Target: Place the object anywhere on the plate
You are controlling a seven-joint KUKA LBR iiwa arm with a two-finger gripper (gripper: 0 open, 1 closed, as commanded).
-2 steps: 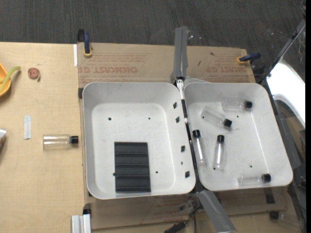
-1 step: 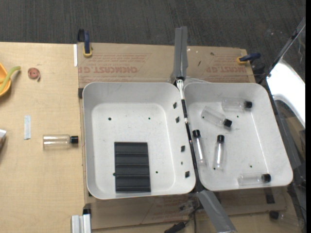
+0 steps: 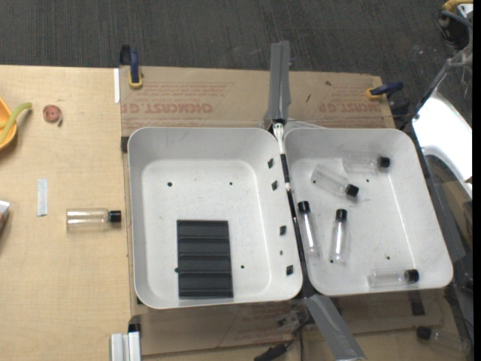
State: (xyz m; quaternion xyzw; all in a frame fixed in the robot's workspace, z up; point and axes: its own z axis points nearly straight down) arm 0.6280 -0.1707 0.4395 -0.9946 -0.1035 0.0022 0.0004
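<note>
A black ridged rectangular plate point(image 3: 204, 259) lies flat in the left bin point(image 3: 150, 156), near its front wall. The right bin point(image 3: 421, 201) holds several clear vials with black caps, all on their sides. One vial point(image 3: 364, 162) is at the back and another point(image 3: 334, 183) sits just in front of it. Two more, a vial point(image 3: 307, 228) by the left wall and a vial point(image 3: 339, 234) in the middle, point roughly front to back. A last vial point(image 3: 392, 277) rests against the front right corner.
One more clear vial point(image 3: 92, 216) lies on the wooden bench left of the bins. Further left are a white strip point(image 3: 42, 197), a small reddish disc point(image 3: 51, 113) and a yellow object point(image 3: 7, 122). Clamps point(image 3: 131, 66) point(image 3: 383, 90) hold the cardboard behind the bins.
</note>
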